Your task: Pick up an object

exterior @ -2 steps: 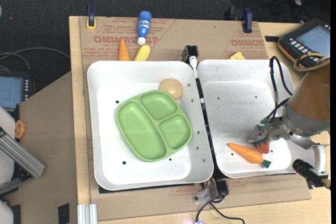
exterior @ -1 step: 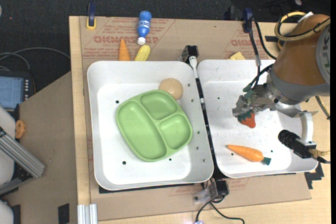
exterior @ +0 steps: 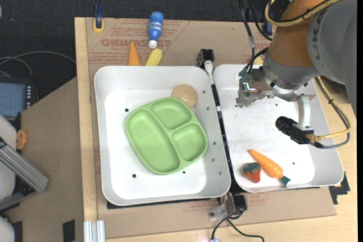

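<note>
The carrot (exterior: pixel 266 163) lies in the right bin (exterior: pixel 317 175), near its front edge, with a red strawberry (exterior: pixel 252 172) touching its left end. Its long axis runs diagonally, orange tip toward the bin's middle, green leaf end toward the front right corner. The gripper (exterior: pixel 252 93) hangs over the bin's back left part, well apart from it; whether the fingers are spread or pressed together I cannot tell. A good grasp would probably close across the carrot's middle, square to that axis, clear of the strawberry.
</note>
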{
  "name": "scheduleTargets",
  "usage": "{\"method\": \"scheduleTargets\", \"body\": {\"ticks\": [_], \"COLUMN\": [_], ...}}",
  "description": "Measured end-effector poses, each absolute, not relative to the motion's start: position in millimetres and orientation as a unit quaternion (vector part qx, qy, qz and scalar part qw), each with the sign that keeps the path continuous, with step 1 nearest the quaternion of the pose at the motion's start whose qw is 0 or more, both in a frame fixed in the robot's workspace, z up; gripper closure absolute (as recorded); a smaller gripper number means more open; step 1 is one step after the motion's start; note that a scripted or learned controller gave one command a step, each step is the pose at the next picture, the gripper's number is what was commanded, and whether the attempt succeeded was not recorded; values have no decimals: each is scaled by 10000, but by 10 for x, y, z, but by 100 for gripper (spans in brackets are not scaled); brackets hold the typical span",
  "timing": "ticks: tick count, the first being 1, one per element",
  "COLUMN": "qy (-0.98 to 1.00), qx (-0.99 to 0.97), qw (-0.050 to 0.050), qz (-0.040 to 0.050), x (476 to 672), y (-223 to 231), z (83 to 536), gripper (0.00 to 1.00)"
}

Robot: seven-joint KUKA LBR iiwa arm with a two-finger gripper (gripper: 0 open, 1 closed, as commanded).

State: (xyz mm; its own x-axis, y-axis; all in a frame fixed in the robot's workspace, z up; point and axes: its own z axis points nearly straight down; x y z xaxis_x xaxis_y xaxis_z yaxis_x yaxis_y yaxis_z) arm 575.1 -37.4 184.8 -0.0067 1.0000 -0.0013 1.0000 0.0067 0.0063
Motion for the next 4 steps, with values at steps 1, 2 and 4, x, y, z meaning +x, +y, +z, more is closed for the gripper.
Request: {"method": "scheduleTargets", "body": {"ticks": [1,2,4], "qy": [7075,7040,7042], "qx": [7067,7102,7100], "qw": [5,-29,-28], "qz": [-1,-21,-21], "x": [5721,5012,4810], "y": [-405,-1043,-1917], "z": [1846,812,842], "gripper": [0,0,0]}}
